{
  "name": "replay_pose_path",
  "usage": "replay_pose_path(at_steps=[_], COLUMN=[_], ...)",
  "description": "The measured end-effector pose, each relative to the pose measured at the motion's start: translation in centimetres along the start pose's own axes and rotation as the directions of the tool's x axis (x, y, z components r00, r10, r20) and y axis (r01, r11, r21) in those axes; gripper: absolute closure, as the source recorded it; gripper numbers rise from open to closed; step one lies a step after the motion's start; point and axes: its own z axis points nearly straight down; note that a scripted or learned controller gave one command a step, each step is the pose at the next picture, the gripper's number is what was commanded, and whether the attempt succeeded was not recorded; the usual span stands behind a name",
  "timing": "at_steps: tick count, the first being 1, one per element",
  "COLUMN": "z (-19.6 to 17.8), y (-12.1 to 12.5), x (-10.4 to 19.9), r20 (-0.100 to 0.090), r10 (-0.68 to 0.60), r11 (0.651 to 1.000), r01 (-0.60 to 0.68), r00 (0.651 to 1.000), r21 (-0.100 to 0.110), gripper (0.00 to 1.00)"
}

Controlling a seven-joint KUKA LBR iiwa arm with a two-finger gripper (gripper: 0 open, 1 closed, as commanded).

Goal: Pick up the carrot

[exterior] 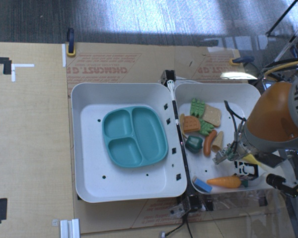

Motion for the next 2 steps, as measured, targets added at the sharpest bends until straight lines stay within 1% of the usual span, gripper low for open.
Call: replay_pose_path(at_steps=[1,2], z=[0.0,0.9], y=[0.0,0.3], x=[0.0,1.3], r20=[0.0,-0.003], r10=[-0.001,-0.25], r11=[1.0,0.968], r01=[0.001,0.25], r00=[1.0,0.968], r21=[0.0,0.002], gripper=[0.0,0.0])
